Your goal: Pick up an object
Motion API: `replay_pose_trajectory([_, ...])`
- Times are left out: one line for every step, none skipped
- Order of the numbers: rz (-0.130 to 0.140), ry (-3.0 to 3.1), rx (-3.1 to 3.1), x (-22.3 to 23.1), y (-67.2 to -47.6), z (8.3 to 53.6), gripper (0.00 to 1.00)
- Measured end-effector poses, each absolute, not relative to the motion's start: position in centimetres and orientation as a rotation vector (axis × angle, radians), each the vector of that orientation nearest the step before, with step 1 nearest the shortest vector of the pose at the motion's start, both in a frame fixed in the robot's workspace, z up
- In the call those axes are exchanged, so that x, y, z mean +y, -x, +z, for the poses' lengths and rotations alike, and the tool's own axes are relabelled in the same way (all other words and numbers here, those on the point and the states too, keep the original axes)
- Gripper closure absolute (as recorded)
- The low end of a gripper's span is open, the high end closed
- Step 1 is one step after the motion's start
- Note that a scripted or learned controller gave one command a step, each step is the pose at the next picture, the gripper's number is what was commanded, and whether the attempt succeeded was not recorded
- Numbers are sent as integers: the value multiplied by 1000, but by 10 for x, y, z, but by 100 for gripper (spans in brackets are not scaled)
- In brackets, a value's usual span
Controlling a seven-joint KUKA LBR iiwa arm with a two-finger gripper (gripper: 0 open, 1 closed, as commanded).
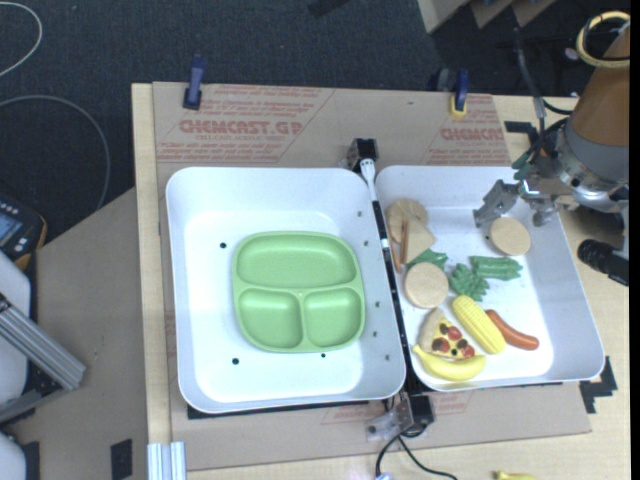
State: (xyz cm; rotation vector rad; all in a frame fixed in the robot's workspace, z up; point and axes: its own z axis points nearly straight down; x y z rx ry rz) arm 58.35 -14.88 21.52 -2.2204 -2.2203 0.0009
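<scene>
There are two white bins side by side on the counter (pixel 150 268). The left bin (pixel 200 218) holds one green plate (pixel 298 290) with three parts in it. The right bin (pixel 565 308) holds the toy food. I count one yellow banana (pixel 448 366) at the near edge, one slice of pizza (pixel 450 338) just above it, one corn cob (pixel 478 324), one red hot dog (pixel 513 332) beside the corn, and one green leafy bit (pixel 485 273) in the middle. There are two round tan cookies: one cookie (pixel 427 285) near the middle of the bin, and another cookie (pixel 510 236) farther back, right by the arm. There is also a brown bread piece (pixel 408 230) by the wall between the bins, which may be more than one slice stacked together. The arm comes in from the right, with its orange band (pixel 605 108) up high. The pincer (pixel 515 203) is low over the back of the right bin, just above the far cookie. Its grey fingers (pixel 495 204) look spread a little apart, and nothing sits between them. It is very near the far cookie, but I cannot tell if it touches it.
</scene>
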Motion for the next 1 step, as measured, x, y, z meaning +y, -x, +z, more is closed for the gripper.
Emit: replay_pose_trajectory([8, 2216, -2211, -130, -523, 78, 0])
